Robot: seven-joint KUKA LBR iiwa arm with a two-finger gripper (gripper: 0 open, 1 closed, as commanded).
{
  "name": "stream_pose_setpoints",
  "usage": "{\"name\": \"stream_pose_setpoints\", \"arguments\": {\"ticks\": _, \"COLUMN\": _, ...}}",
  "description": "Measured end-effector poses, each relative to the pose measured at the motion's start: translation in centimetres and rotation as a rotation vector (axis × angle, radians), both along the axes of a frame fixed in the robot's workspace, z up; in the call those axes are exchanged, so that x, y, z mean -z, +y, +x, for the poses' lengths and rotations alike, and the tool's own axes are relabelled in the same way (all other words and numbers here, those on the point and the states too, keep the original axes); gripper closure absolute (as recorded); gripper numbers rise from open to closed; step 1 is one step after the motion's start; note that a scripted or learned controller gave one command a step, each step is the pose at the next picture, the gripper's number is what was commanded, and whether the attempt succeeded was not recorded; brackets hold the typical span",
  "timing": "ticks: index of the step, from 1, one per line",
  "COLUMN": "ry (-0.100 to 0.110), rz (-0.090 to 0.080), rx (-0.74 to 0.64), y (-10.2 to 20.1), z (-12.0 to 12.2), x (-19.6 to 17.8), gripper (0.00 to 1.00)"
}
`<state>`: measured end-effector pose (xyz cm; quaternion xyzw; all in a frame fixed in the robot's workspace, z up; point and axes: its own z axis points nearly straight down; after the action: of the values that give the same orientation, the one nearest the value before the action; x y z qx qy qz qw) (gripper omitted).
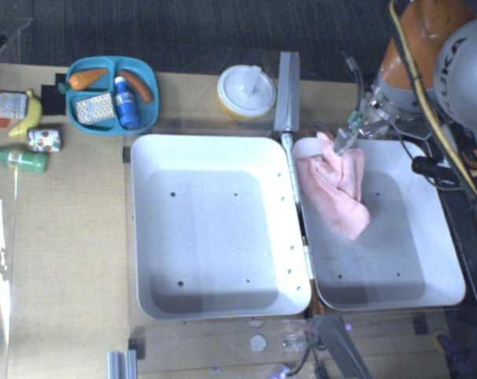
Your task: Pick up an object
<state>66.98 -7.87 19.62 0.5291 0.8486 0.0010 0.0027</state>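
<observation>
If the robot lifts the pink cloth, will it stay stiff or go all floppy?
Probably floppy: the cloth lies crumpled in folds in the right bin. It likely dangles and stretches when lifted. It looks light, and shouldn't roll or break.

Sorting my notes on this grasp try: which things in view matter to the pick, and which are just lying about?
Job: pink cloth, right bin, gripper.
Lying about: left bin, blue divided tray, yellow lidded cup, banana, green bottle, small can.

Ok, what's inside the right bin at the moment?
A crumpled pink cloth lies in the right bin, against its left wall, with the gripper at its top edge. Anything under the cloth is covered.
</observation>
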Motion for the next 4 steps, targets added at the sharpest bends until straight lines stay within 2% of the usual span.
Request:
{"name": "stream_pose_setpoints", "arguments": {"ticks": 1, "ry": -0.006, "rz": -0.001, "rx": -0.004, "y": 0.2, "z": 0.2, "x": -1.1, "gripper": 1.00}}
{"name": "stream_pose_setpoints", "arguments": {"ticks": 2, "ry": -0.006, "rz": -0.001, "rx": -0.004, "y": 0.2, "z": 0.2, "x": -1.2, "gripper": 0.00}}
{"name": "stream_pose_setpoints", "arguments": {"ticks": 3, "ry": -0.001, "rz": 0.000, "rx": 0.094, "y": -3.2, "z": 0.1, "x": 9.0, "gripper": 0.00}}
{"name": "stream_pose_setpoints", "arguments": {"ticks": 4, "ry": -0.009, "rz": 0.000, "rx": -0.027, "y": -4.2, "z": -0.9, "x": 10.2, "gripper": 0.00}}
